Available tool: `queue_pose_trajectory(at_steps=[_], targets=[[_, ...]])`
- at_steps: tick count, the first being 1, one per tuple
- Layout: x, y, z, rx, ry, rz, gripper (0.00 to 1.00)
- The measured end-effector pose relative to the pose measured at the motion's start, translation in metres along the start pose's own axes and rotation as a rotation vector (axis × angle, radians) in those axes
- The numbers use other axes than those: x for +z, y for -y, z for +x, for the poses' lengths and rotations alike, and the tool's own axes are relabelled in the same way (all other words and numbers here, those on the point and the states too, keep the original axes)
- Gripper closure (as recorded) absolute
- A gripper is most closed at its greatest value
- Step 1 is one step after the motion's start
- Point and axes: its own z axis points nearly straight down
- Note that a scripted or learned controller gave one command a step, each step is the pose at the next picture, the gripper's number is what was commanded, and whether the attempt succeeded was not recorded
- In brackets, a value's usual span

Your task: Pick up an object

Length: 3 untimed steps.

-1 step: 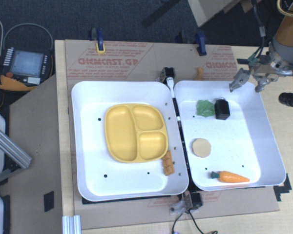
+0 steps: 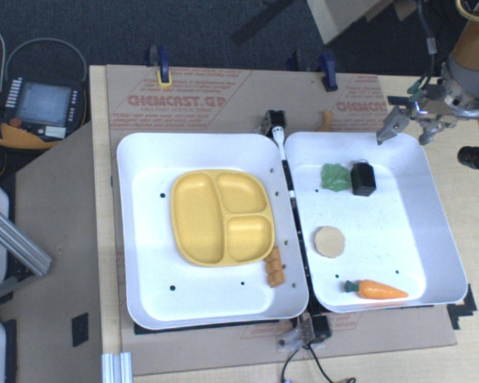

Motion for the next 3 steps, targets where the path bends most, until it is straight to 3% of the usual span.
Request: queue_pose_trajectory(at_steps=[2, 3], targets=[[0.103, 0.010, 0.001, 0.000, -0.002, 0.007, 0.00], [0.133, 0.011, 0.002, -0.001, -0.001, 0.004, 0.00]])
